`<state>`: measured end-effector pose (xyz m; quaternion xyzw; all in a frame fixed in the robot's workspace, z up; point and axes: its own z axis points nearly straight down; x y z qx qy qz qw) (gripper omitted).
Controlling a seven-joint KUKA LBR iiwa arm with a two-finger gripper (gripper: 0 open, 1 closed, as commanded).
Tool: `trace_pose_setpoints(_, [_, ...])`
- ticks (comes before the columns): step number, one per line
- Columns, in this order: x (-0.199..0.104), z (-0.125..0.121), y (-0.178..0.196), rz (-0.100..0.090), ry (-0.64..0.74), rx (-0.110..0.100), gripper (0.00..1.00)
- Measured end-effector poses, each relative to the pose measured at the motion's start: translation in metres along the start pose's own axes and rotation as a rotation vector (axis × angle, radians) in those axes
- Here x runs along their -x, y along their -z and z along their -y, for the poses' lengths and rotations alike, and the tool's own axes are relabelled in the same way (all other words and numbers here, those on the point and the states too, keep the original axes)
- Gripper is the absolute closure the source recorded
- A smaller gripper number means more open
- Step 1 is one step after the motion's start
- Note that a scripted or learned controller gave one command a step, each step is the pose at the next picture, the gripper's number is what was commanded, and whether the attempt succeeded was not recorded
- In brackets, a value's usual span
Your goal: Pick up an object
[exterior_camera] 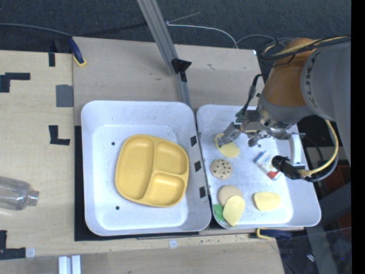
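Landmark: yellow divided plate (152,170), three compartments, lying flat in the left white bin (97,124).

Right of the plate, across the bin walls, is the right white bin (296,210) with the small items. Gripper (239,131) sits low over the upper part of that bin, up and to the right of the plate, arm coming in from the right with the orange band above the wrist. One finger (228,135) slants down toward a pale yellow piece (230,149) and looks to be touching or just above its top edge. Cannot tell whether the gripper is wide or narrow, and nothing is visibly between its fingers.

Other items in the right bin, all right of the plate:
- round speckled cookie-like disc (220,168), just below the pale yellow piece, near the dividing wall
- tan round piece (229,193) with a yellow oval piece (234,209) overlapping its lower edge, a bit of green thing (219,212) just beside them at the bin's bottom corner
- yellow lemon-like piece (266,201), further right
- small red and white item (266,165), under the arm; any print on it is too small to read

No readable brands or writing anywhere.

Far left of the plate, on the bench (34,130), a clear plastic bottle (16,193) lies on its side. Above the plate, a metal pole (157,24) runs down to the bins.
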<state>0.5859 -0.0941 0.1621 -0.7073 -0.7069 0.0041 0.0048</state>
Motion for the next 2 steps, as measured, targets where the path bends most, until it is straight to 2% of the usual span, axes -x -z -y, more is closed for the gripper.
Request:
trace_pose_setpoints(1, [0.044,0.058,0.030,0.003,-0.004,0.010,0.00])
trace_pose_setpoints(2, [0.109,0.013,0.051,0.005,-0.002,0.017,0.00])
